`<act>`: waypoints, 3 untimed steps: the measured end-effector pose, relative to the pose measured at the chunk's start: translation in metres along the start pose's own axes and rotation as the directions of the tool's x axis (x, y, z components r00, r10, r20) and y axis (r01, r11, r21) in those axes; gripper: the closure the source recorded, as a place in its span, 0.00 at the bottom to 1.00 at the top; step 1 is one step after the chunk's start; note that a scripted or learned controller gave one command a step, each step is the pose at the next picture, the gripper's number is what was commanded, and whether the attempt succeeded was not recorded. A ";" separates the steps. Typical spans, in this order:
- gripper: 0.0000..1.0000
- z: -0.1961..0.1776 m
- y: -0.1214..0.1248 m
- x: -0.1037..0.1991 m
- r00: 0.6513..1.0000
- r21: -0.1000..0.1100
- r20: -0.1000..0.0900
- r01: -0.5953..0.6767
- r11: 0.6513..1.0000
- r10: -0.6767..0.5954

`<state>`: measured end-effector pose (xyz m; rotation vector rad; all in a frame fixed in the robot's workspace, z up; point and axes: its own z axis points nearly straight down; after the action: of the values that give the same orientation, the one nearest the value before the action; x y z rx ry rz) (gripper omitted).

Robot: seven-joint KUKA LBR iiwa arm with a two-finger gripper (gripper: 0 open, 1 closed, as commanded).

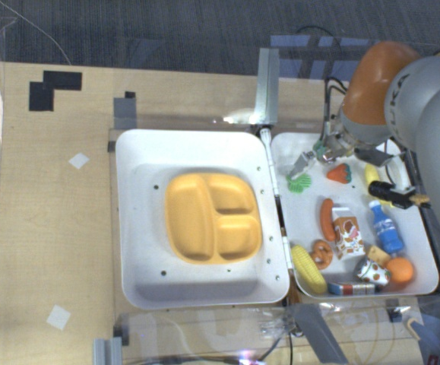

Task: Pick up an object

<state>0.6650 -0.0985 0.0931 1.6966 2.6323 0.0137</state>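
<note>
My gripper (308,160) hangs low over the back left part of the right bin (280,152), coming down from the orange-banded wrist (371,82). Just below its tip lies a small green spiky object (299,182), apart from it or barely touching. A red strawberry (340,173) sits right of the gripper. Nothing is visibly held.
The right bin also holds a sausage (326,217), a small carton (347,236), a blue bottle (387,231), a corn cob (308,269), a pretzel (322,253), an orange (402,271) and a yellow banana (372,177). In the left bin (136,280) lies a yellow divided plate (210,217).
</note>
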 end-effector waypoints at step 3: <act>0.00 -0.060 -0.043 -0.031 0.923 0.004 0.004 0.384 0.923 -0.384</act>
<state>0.6376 -0.1449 0.1524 1.1465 2.9102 0.0029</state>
